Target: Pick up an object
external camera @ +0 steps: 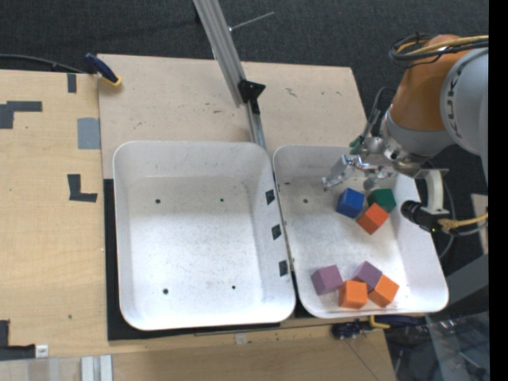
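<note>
nearest the camera, along the front wall of the right bin (413, 248), four blocks sat bunched together: a purple cube (326, 279), an orange cube (354, 294) just right of it, a second purple cube (368, 273) behind, and another orange cube (385, 290) touching that one on the right. farther back in the same bin, three more blocks crowded close: a blue cube (350, 203), an orange-red cube (373, 218) tilted against its right side, and a green cube (382, 198) partly hidden behind them. the gripper (355, 173) hung just above and behind the blue cube, its metal fingers (333, 179) pointing down toward the left, with no block seen between them; whether they were spread or closed could not be told. the grey arm (444, 94) with its orange band reached in from the right. the left bin (190, 236) showed its speckled white floor with a few dark dots. both bins sat side by side on the wooden bench (48, 213).
</note>
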{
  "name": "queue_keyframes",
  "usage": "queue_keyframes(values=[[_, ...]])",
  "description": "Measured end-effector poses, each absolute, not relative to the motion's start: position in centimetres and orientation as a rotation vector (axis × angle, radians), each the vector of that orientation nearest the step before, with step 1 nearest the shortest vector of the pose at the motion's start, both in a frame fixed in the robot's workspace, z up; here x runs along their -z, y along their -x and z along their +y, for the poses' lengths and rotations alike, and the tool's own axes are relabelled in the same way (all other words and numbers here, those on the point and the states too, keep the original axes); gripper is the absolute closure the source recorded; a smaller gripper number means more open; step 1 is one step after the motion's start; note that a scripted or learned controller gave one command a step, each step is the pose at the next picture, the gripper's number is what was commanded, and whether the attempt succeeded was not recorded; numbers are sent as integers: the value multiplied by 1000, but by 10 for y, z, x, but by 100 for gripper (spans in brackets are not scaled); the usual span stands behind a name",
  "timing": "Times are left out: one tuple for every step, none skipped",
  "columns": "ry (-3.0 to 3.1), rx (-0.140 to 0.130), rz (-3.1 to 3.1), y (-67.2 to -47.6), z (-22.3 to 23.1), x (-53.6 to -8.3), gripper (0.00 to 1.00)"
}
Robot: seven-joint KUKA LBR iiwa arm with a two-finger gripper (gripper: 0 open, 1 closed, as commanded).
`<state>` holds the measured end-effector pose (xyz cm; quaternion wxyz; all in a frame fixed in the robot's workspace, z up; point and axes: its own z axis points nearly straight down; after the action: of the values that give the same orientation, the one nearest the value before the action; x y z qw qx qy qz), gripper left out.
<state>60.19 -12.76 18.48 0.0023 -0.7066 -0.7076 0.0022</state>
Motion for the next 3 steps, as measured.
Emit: queue_keyframes(values=[[2223,-4,-2225,-605,-130,-124,0],[2220,1,-2227,-606,-129,-137,100],[2222,5,-2227,-607,-126,-200,100]])
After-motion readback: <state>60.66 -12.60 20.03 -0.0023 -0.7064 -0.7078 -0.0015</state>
